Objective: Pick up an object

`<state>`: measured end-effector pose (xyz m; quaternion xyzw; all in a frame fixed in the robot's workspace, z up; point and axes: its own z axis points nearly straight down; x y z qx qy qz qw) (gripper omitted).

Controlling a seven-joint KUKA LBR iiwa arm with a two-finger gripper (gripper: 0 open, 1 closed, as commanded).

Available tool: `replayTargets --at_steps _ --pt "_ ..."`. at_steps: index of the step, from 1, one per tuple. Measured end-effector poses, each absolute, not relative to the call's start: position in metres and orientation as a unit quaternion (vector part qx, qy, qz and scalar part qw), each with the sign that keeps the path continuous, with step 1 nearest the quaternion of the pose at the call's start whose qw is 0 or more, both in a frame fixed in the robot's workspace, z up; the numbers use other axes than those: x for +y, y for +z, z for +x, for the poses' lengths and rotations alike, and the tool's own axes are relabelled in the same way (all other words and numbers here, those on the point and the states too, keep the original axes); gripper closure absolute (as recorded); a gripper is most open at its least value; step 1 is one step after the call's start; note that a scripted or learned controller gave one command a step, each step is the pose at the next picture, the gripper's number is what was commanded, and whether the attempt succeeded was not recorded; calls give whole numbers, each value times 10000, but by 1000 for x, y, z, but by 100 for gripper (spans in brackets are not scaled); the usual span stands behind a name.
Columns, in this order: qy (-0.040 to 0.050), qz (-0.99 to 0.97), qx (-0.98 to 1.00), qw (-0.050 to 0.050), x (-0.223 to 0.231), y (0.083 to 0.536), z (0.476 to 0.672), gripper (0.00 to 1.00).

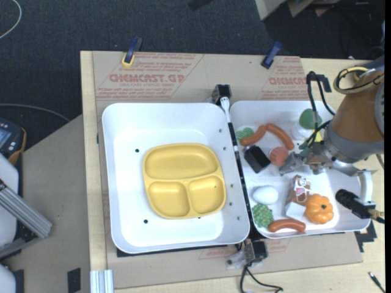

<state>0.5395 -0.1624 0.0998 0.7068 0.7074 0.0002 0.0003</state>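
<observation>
Now the hand (297, 162) is low in the right bin (278, 110), reaching in from the right side, and its dark fingers are over the small reddish piece (279, 156) that lies just left of them; whether the fingers are wide or narrow I cannot tell, and nothing is seen clearly held between them. The nearest thing for the pick seems to be this reddish piece, to the left of the hand and almost touching it. Just beyond it, a little farther and to the left, lies the curved orange sausage (269, 133); its long axis goes from left to right and it bends like an arch, with the right end pointing down toward the hand. The black block (256, 159) lies left of the reddish piece, tilted. On the near side of the hand are the white egg (265, 195), the small carton (299, 191) and the orange pumpkin (319, 209). The left bin (122, 182) carries the yellow divided tray (183, 180), well apart from the hand
</observation>
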Motion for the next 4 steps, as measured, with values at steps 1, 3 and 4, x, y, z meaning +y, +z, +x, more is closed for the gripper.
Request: replayTargets --at_steps 1,3,4 --pt "7 7075 7067 18 -163 109 540 100" --pt "18 7063 7079 33 -151 201 542 100" --pt "13 7067 7075 29 -151 227 543 100"
